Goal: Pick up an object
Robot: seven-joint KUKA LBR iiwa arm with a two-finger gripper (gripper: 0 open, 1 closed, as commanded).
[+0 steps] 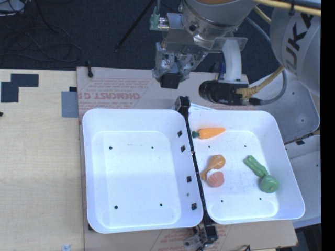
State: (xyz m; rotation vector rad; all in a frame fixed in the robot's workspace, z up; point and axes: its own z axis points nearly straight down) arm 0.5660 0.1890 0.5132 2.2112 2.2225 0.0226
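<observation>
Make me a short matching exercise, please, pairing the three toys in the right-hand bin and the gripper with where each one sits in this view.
Things:
1. carrot
2. green toy
3. chicken leg
4. gripper

Places:
A. near the right wall of the right bin
B. above the bench, beyond the far rims of both bins
C. far end of the right bin, close to the divider
D. middle of the right bin, near the divider

Pairs: 1-C, 2-A, 3-D, 4-B
</observation>
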